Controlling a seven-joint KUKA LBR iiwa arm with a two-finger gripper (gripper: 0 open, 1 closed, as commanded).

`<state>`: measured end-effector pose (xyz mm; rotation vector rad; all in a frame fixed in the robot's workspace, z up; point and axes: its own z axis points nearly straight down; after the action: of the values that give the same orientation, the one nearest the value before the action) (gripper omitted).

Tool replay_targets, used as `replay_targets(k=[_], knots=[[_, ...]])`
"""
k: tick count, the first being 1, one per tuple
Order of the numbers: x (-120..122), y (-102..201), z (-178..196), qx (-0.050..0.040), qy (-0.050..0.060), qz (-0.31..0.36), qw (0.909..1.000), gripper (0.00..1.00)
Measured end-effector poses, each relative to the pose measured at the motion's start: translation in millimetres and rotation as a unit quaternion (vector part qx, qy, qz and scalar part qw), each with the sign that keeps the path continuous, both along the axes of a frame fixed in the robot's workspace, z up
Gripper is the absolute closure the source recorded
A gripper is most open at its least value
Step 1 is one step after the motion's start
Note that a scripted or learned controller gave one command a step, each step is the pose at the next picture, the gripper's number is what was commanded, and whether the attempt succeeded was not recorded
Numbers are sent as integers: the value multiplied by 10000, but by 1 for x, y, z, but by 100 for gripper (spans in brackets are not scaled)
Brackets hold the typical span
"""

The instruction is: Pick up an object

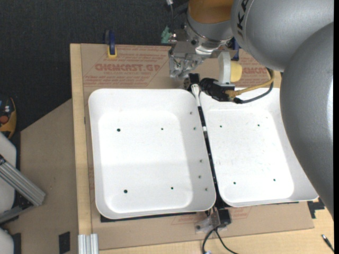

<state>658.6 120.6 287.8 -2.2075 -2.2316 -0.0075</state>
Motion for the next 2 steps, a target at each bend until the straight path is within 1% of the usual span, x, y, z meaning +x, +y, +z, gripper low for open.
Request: replay_targets(k=[1,2], knots=[[-18,-9,31,-21,-20,-50,10000,100],[7,37,-23,-22,24,-35,10000,100]])
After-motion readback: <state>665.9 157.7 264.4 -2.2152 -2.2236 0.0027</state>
